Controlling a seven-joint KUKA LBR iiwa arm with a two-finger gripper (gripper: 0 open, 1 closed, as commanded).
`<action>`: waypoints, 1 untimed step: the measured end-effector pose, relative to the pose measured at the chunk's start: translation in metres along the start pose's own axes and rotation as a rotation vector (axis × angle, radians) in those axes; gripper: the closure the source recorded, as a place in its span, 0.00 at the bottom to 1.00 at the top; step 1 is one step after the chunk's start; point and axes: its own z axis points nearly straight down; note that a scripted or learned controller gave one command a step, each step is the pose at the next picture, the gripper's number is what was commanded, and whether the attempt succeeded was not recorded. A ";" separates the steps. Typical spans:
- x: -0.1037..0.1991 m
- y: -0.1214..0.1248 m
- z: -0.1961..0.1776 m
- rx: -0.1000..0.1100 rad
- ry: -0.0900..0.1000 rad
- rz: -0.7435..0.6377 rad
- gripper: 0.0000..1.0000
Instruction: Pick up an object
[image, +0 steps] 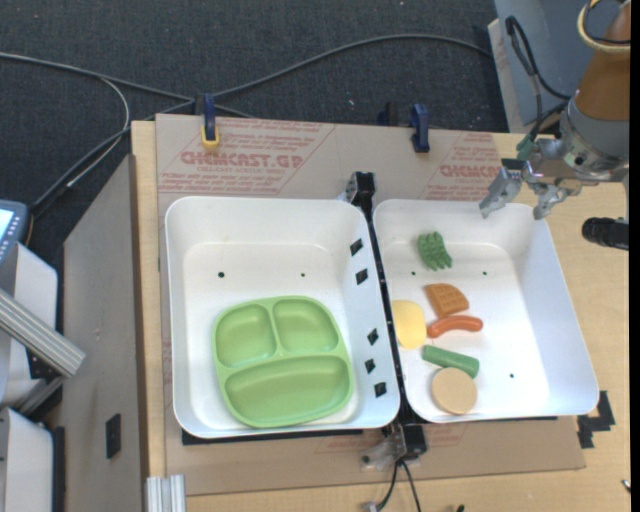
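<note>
Closest to us sits a green plate (284, 360) with three parts, in the left bin (190, 300). Toy food lies in the right bin (560, 330): a round tan cookie (454, 390), a green bean (450, 359), a sausage (455, 325), a waffle (446, 297), a yellow piece (408, 323) and a leafy green bit (433, 250). High over the bin's far right corner hangs the hand (522, 195), fingers spread wide, holding nothing. It should pick one piece with room around it, like the leafy bit, and come straight down. Most of the arm is cut off
</note>
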 end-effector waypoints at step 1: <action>0.001 0.002 -0.010 -0.015 -0.003 -0.003 0.00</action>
